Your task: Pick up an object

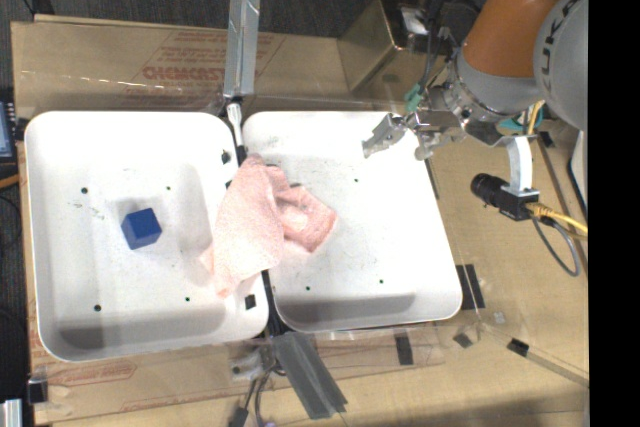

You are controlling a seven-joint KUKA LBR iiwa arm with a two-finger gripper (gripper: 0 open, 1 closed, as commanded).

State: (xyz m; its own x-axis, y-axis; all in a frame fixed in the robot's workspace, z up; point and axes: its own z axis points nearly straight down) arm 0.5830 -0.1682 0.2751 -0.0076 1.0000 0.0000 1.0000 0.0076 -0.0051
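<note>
While the claw (398, 137) hung over the right bin's (400, 245) upper edge, fingers parted and holding nothing, the pink cloth (265, 225) lay draped across the divider at frame centre, blue cube (141, 227) left.

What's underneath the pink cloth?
The pink cloth drapes over the divider between the left bin and right bin, covering both rims and some floor. Whether anything smaller lies beneath cannot be seen.
</note>
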